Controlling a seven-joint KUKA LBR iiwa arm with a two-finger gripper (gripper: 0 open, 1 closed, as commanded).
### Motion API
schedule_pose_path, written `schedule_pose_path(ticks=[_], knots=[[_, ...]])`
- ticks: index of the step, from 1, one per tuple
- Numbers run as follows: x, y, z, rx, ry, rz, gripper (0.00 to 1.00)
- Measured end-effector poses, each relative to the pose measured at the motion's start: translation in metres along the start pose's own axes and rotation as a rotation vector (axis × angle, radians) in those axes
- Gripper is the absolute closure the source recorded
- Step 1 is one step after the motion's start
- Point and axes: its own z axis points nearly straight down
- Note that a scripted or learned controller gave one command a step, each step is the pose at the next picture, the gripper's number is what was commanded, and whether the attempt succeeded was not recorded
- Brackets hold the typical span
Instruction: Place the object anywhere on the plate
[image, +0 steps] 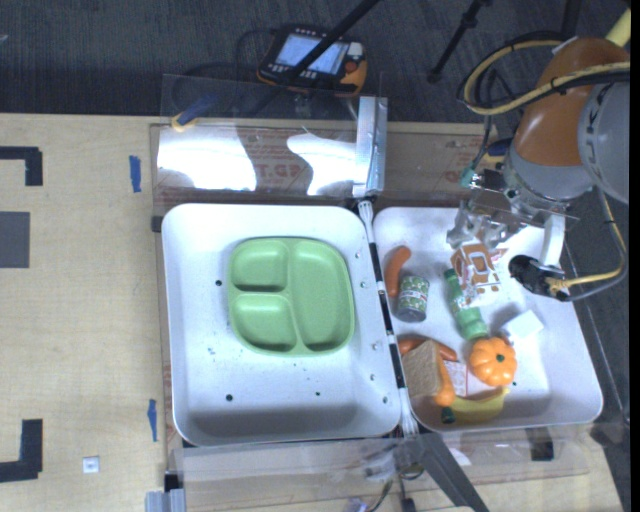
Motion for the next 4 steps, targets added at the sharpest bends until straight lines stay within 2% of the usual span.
schedule_pose_path(ticks=[1,2,3,4], knots=[[0.043,0.029,0.014,0.000,0.000,0.071,1.00],[0.127,-0.005,0.014,0.003,0.001,-0.070,1.00],[0.168,-0.035,0.014,0.003,0.001,-0.189,1.00],[0.168,-0.035,0.013,0.002,0.001,-0.189,0.00]])
